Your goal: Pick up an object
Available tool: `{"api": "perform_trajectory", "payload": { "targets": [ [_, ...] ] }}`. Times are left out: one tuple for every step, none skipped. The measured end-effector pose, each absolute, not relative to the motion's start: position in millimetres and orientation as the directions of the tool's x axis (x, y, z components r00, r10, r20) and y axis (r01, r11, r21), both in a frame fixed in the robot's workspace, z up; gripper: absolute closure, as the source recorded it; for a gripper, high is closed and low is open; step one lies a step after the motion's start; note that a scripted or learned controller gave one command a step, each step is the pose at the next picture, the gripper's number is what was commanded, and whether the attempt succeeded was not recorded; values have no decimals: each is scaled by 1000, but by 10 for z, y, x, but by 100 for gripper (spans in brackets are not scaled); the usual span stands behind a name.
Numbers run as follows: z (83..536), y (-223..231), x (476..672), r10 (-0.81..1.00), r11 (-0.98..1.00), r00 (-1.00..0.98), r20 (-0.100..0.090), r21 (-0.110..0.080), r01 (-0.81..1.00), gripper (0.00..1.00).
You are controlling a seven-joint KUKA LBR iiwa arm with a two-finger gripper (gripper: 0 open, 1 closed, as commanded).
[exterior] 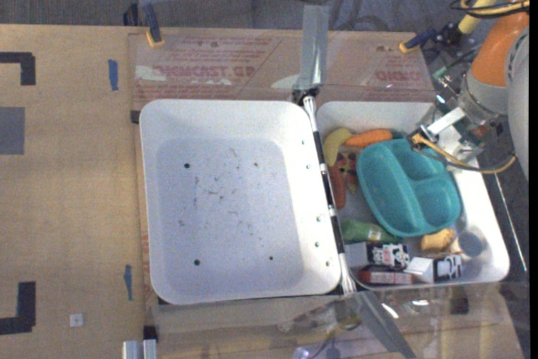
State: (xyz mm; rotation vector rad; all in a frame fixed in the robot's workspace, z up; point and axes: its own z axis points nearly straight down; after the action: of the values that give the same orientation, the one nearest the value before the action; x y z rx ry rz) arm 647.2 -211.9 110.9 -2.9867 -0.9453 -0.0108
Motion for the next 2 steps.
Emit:
{"api": "perform_trajectory", "payload": {
  "targets": [
    [1232, -2144, 6484, 578, -816, 816, 7, 6, 578, 100],
    [1232, -2123, 6493, 579, -815, 815, 10, 4, 579, 0]
  ]
}}
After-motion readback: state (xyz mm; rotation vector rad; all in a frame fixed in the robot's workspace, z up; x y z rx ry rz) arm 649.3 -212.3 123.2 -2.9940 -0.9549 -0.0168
